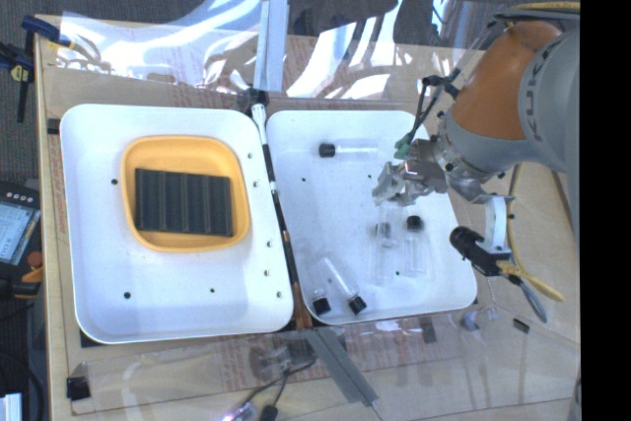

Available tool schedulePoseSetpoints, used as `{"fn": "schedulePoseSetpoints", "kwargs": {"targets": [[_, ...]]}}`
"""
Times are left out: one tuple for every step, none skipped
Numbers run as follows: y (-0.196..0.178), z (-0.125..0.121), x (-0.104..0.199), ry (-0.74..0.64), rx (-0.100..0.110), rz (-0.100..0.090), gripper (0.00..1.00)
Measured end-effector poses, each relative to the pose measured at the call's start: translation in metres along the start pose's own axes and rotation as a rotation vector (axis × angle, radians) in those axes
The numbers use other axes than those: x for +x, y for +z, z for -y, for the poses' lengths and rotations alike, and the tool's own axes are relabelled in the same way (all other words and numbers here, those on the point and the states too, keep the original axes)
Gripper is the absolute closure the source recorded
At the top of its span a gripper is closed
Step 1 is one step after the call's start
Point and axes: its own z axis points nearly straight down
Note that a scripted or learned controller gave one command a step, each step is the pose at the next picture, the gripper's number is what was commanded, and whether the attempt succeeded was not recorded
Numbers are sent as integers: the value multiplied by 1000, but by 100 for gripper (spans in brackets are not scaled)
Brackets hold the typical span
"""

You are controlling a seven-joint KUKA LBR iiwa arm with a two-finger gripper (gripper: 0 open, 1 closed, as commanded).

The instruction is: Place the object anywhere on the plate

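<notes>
Plate (183, 156), yellow with dark ribbed centre, is seated in left bin (89, 291). Clear tubes (340, 283) with black caps are scattered right of plate. Gripper (396, 184) hovers over them; finger state cannot be told. One tube should be centred before closing.

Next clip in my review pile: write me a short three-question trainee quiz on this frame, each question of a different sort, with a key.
1. True or false: the yellow plate lies in the right bin.
2. Multiple choice: the gripper hovers over A) the left bin, B) the right bin, C) the bare bench.
3. Fill in: the clear tubes with black caps all lie in the ____ bin.

Key: 1 false, the plate is in the left bin. 2 B. 3 right; one tube lies near that bin's far edge, others near its near edge and under the gripper.
</notes>
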Motion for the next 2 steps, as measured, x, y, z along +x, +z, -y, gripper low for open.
{"fn": "schedulePoseSetpoints", "kwargs": {"targets": [[28,63,43,-101,5,-2,100],[0,20,86,-257,1,-1,100]]}}
